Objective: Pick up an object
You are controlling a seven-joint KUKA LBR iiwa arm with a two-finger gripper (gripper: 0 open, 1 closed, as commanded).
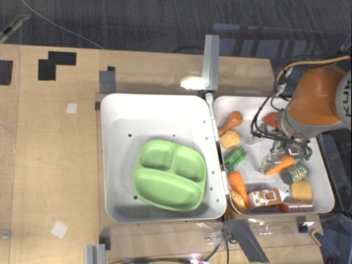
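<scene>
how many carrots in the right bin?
2 in view. One carrot lies near the bin's left wall, beside the sauce bottle. The other carrot sits under the gripper. The arm may hide more.

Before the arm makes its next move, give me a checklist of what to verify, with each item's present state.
1. Gripper is over the right bin, where the items lie: ok.
2. Target under it is identified: an orange carrot-like piece lies right at the gripper: ok.
3. That piece is actually gripped: cannot tell, the wrist hides the contact.
4. Room around the target: not ok, a green-topped can and a yellow block crowd it.
5. Cables near the wrist hang free of the items: cannot tell.
6. Left bin has space beside the green divided plate: ok.
</scene>
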